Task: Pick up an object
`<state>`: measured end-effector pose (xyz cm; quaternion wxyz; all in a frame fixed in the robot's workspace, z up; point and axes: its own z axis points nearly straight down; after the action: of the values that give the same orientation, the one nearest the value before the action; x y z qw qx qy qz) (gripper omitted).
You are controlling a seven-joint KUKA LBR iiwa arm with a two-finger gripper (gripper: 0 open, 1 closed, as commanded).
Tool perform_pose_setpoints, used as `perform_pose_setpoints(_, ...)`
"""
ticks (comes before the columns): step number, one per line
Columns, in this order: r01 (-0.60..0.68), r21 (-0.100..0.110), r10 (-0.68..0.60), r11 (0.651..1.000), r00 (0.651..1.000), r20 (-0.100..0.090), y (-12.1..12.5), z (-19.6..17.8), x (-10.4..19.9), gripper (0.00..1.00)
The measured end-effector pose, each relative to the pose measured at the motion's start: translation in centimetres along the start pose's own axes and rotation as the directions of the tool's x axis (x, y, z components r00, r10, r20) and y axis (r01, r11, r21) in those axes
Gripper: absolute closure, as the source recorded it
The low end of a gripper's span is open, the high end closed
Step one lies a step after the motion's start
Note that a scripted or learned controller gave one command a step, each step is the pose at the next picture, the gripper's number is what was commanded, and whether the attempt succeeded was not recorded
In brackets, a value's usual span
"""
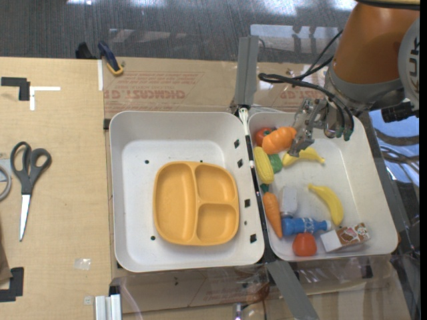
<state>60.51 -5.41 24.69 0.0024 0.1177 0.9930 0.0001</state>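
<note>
Pale wood desk (pixel 53 245) carries two white bins side by side. Left bin (pixel 127 179) holds a yellow divided plate (pixel 197 202). Right bin (pixel 377 199) has the toy food — orange carrot (pixel 278 139), corn (pixel 264 165), two bananas (pixel 327 202), blue bottle (pixel 303 226), tomato (pixel 305 245). Arm's jaws (pixel 305 137) sit low at the far end, btwn the carrot and small banana (pixel 305 156); can't tell if they're open or gripping anything. Scissors (pixel 27 179) lie at left.

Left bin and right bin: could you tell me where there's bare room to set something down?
In the left bin, a bare white margin rings the yellow divided plate. The right bin is crowded along its left side, bare only along its right wall, beyond the bananas.
</note>
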Motion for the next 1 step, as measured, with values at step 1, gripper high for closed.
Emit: perform_pose_setpoints(1, -0.001, 0.001, 0.001, 1.000, 1.000, -0.002, -0.06, 0.07, 0.02, 0.00)
